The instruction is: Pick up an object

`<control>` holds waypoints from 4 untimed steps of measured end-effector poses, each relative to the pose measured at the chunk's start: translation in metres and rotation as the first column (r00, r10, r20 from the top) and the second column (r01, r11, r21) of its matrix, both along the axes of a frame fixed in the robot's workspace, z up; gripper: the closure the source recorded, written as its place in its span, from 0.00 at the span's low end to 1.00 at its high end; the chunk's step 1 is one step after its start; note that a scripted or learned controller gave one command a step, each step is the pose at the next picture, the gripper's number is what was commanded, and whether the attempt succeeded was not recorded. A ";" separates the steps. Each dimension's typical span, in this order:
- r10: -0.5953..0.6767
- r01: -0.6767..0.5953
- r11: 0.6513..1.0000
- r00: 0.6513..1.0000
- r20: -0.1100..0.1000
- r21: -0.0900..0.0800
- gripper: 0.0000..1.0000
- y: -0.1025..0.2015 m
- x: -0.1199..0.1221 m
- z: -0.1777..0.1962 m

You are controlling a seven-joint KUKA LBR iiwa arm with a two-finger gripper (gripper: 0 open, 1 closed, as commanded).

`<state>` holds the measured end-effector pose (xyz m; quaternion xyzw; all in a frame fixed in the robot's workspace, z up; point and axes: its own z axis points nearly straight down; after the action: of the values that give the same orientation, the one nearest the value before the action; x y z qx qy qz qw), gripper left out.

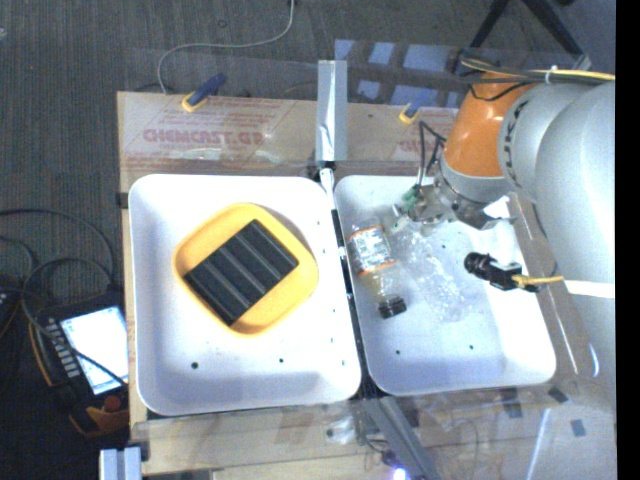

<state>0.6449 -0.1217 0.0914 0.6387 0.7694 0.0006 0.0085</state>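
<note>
Your gripper [415,206] hangs over the right bin's [520,363] far edge – I cannot tell its state – so go for the small stiff packet [369,249] by the divider, light, slippery, best pinched across its short sides.

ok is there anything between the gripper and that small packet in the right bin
Nothing visible blocks it. The gripper sits at the back of the right bin, and the packet lies just to its left on bare bin floor. Crinkled clear plastic lies beside that path, not across it.
</note>
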 end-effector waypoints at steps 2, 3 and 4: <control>-0.085 0.085 0.996 0.996 -0.013 0.008 0.00 0.040 0.024 0.109; -0.092 0.092 0.996 0.996 0.009 0.008 0.00 0.013 -0.009 0.015; -0.105 0.105 0.994 0.994 0.017 0.007 0.00 0.021 0.003 0.010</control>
<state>0.6474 -0.1008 0.1015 0.6783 0.7347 0.0082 0.0131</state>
